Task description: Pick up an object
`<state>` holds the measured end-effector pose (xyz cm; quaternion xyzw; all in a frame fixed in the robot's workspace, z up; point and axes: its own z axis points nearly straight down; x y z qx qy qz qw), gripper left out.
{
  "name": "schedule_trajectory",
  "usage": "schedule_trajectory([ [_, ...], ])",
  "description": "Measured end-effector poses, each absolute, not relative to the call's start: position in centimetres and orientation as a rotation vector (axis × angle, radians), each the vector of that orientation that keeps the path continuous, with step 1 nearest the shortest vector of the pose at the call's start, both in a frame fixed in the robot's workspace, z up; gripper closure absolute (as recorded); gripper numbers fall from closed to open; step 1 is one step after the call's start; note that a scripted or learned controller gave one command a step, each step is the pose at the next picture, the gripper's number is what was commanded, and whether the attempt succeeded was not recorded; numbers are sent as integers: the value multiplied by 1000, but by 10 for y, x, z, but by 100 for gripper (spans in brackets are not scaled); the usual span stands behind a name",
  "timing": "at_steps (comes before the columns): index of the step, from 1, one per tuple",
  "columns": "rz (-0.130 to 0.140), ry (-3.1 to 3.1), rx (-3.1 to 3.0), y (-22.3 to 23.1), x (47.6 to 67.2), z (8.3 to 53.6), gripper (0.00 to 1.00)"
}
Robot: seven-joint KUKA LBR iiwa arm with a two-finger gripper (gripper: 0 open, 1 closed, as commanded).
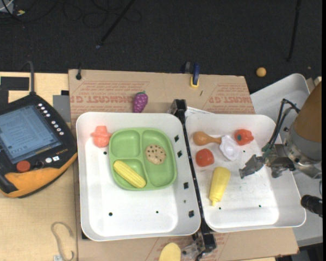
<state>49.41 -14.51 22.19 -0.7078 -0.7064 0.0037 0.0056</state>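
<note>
Still at the approach. Left bin (98,211): one green plate (142,137), one corn cob (129,174), one cookie (155,154), one pink toy (100,136). Right bin (250,213): one drumstick (205,138), one tomato (205,157), one mustard bottle (219,184), one red pepper (243,136). Hand (251,166) at bin's 3 o'clock, holding nothing, spread impossible to tell. Next: reach toward 9 o'clock, over the bottle, descend, close.

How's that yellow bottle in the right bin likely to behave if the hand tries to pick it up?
The yellow bottle lies on its side on the right bin floor, so a sideways nudge would probably roll it. It looks like smooth plastic, likely a bit slippery. It tapers toward the cap, so a grip there might slide off; the wider body seems safer.
</note>
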Motion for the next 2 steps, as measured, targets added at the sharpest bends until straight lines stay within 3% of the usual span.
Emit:
schedule_trajectory([
  [1,1,-2220,-2221,-145,497,227,0],
  [2,6,-2218,-2215,-144,497,184,0],
])
